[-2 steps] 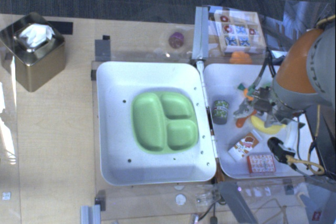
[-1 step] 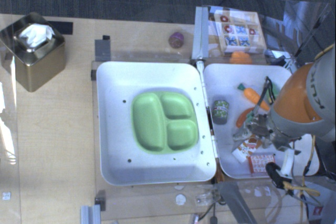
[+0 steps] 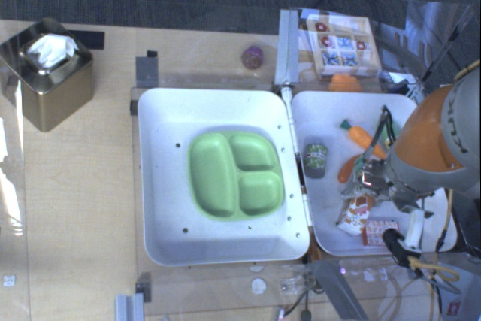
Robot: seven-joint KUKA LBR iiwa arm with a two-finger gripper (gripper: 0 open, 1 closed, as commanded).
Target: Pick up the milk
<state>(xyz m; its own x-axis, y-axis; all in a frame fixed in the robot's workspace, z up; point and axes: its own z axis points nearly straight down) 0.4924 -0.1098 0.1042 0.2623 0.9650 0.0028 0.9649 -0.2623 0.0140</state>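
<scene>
A green three-compartment plate is seen lying in the middle of the left white bin, apart from its walls. In the right white bin, a small dark can stands near the left wall, a carrot lies further right, and the milk carton is found lying tilted near the front, with a red packet just beside it. The gripper is positioned directly above the milk carton under the orange-banded arm; whether its fingers are spread or closed cannot be told.
</scene>
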